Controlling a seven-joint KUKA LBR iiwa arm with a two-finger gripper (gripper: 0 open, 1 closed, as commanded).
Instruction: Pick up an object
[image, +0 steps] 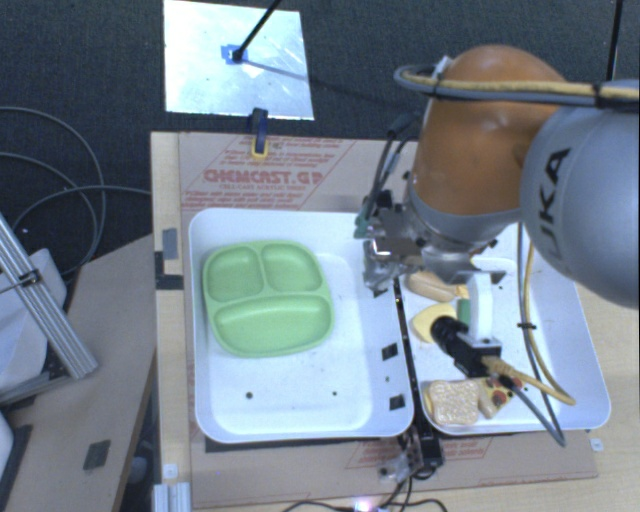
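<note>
My gripper (381, 262) hangs low over the ridge between the two bins, at the far left edge of the right bin (570, 340). The big grey and orange arm covers most of that bin's far half. Just right of the gripper lies a tan, bread-like piece (436, 288). A yellow curved piece (428, 322) sits a little nearer the camera. At the right bin's near edge rests a pale waffle-like square (453, 401), with a small brown and yellow item (496, 399) beside it. I see nothing held in the gripper.
A green divided plate (267, 297) lies in the far half of the left bin (300, 410). The bins stand on a cardboard sheet (270, 175). A shiny metal plate (238, 60) lies beyond the bench.
</note>
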